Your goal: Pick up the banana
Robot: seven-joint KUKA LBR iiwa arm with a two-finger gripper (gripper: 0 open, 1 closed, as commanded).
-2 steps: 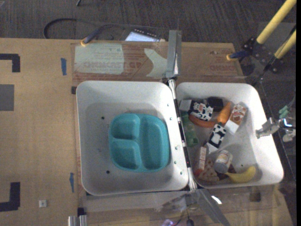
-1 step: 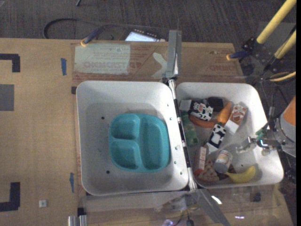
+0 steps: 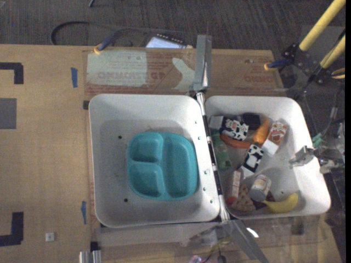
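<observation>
Looking down on the bench, we see two shallow white plastic bins placed side by side on a light brown board. The left bin contains a teal plastic tray with three compartments, which lies flat near the middle of the bin floor. The right bin is crowded with small toys. The yellow curved banana lies in the near right corner of this bin, close to the front wall, and its left end touches or almost touches a small white cylindrical can with a red label. Just left of the can we see a triangular pizza slice toy. Farther back in the same bin there are two black-and-white cow-patterned boxes, an orange carrot-shaped toy and a white carton with a red picture. The metallic gripper appears at the right wall of the right bin, above the banana in the picture and well apart from it. We cannot tell if it is open or closed, because this part is small and blurred; nothing is visibly held in it. Behind the bins a flat cardboard sheet with faded print lies on the board.
</observation>
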